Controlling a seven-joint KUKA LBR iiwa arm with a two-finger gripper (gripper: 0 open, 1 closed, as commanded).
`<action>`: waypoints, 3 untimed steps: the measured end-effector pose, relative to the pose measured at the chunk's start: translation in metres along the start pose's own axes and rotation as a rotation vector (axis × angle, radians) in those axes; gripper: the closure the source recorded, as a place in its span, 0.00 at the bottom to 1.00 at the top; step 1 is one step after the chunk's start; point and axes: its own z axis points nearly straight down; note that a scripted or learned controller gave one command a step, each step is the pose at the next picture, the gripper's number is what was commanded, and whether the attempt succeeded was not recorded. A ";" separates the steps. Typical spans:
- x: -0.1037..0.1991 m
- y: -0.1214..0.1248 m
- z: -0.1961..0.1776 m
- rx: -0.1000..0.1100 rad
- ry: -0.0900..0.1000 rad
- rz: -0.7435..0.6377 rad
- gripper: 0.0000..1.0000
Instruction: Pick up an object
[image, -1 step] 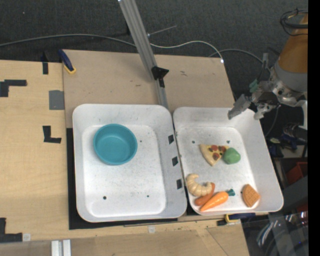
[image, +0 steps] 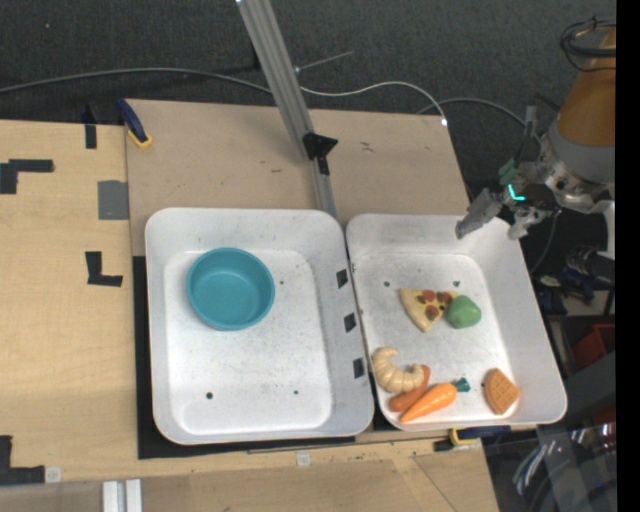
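the gripper (image: 497, 213) hovers open and empty over the right bin's (image: 528, 290) far corner — pizza slice (image: 426, 306) and green ball (image: 463, 313) touch, so a descent may nudge both.

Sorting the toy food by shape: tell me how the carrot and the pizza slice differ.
The carrot is orange, long and tapered, with a green tip; the pizza slice is a pale, flat wedge with red spots. The carrot lies near the bin's front edge, the pizza slice mid-bin beside a green ball. Both share the right bin.
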 end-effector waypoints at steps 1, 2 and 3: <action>0.004 0.005 0.048 0.005 0.000 -0.001 0.00; -0.004 0.005 0.096 0.005 0.000 0.001 0.00; -0.003 0.014 0.152 0.006 0.000 -0.001 0.00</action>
